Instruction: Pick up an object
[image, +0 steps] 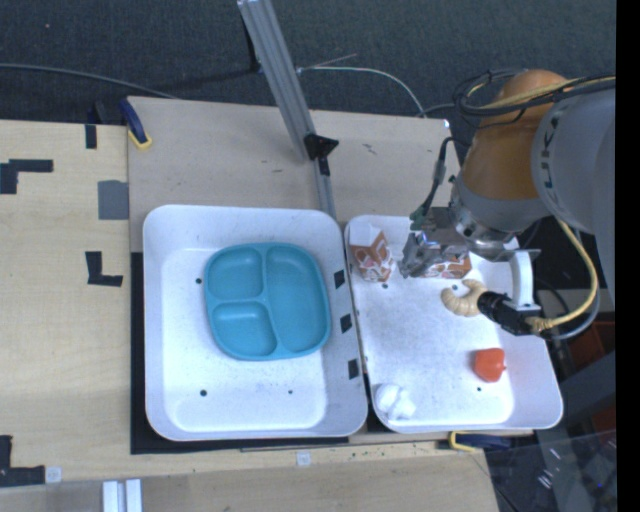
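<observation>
The gripper (418, 255) is being held low over the far end of the right bin (440, 395), reached in from the right side of the camera view. Directly under and beside it, toward the right, a small orange-and-white packet (452, 266) is being partly covered by the wrist, so its long axis cannot be judged. This packet is being taken as the most probable target, since it is lying closest to the claw, touching it or almost touching it; which of the two cannot be told.

Just to the left of the gripper, a patterned orange-and-white carton (372, 257) is standing near the bin's far left corner, a little apart from the claw. Nearer to the camera and to the right, a curved beige croissant-like piece (464, 298) is lying with its long axis running roughly left to right. Further toward the near side, a red-orange block (489, 364) and a white crumpled object (397, 402) are resting well apart from the claw.

How wide the claw is standing cannot be told, because it is being seen from above as a dark, blurred mass, and nothing is clearly being shown inside its grasp.

In the left bin (170, 400), a blue divided plate (267, 300) is lying, well away from the arm.
</observation>
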